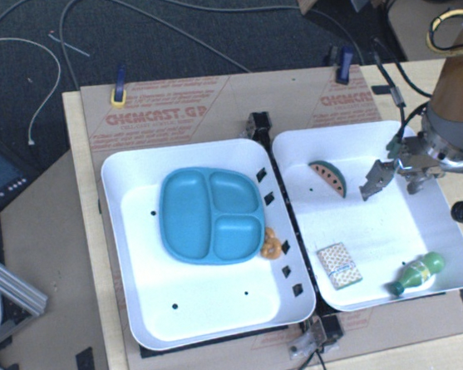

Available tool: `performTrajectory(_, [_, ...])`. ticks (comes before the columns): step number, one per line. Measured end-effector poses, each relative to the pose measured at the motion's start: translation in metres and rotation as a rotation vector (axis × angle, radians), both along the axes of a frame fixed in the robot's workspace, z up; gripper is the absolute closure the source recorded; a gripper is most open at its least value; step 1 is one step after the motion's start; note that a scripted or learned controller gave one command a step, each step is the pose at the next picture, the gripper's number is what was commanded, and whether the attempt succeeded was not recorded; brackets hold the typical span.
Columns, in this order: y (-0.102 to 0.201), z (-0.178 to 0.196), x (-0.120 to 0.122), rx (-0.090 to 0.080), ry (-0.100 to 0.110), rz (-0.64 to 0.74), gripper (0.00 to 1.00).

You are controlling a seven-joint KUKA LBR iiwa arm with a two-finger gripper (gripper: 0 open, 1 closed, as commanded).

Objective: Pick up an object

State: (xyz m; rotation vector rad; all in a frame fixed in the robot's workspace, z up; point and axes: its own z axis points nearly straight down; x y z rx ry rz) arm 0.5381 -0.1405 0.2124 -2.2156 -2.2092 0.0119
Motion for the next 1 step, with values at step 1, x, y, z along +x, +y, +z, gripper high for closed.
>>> performTrajectory(1, [0.0003, 0.0068, 0.0029, -0.002, -0.013, 0.003, 0.00])
